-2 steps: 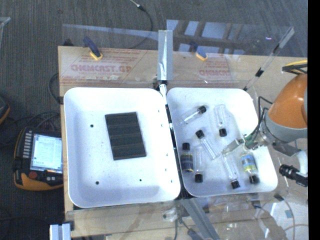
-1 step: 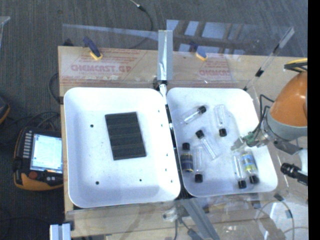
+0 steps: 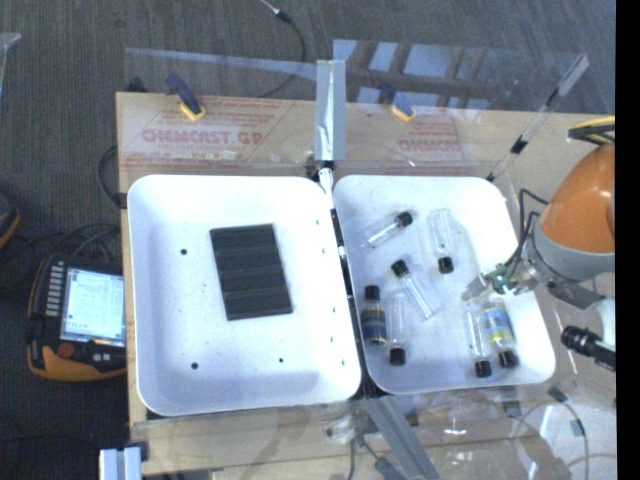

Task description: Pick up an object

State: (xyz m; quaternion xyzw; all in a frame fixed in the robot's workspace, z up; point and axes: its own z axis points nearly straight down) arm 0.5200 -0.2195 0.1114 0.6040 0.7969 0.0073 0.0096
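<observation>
Several clear vials with black caps lie scattered in the right white bin [image 3: 360, 203]. One vial [image 3: 388, 229] lies near the bin's back and another [image 3: 441, 238] sits to its right. A vial with a blue label [image 3: 497, 330] lies at the front right, next to a plain one [image 3: 477, 340]. The gripper [image 3: 487, 285] hangs low over the bin's right side, just above these two vials. The grey arm with its orange band [image 3: 580, 208] reaches in behind it. Nothing shows between the fingers.
The left white bin [image 3: 150, 268] holds a dark ribbed rectangular pad [image 3: 250, 271]. More vials [image 3: 412, 293] lie mid-bin on the right, one with a dark label [image 3: 373, 318] by the dividing wall. A handheld control pendant [image 3: 80, 318] lies off the bench at the left.
</observation>
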